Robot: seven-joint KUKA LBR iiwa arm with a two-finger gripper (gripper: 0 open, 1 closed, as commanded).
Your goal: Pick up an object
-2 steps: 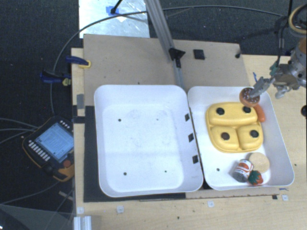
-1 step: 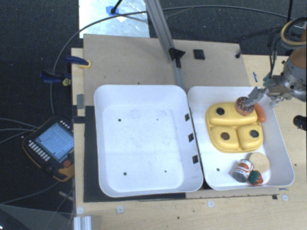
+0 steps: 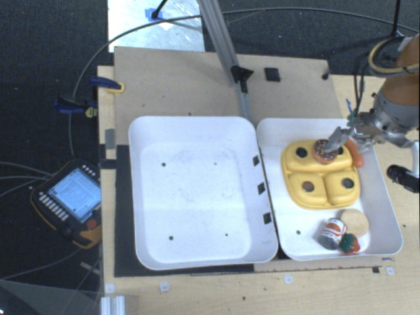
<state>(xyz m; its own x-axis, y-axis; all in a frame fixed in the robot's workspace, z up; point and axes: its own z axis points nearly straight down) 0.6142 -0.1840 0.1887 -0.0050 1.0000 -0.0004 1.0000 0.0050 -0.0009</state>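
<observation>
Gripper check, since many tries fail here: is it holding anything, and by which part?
It cannot be told. The gripper sits low over the yellow tray in the right bin, by a small brown round thing, but no object shows between its fingers.

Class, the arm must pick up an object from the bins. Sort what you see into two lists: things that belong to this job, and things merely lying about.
Job:
gripper
right bin
yellow tray
donut
orange piece
can
beige disc
strawberry

Lying about:
left bin
pendant
clamps
cables
</observation>
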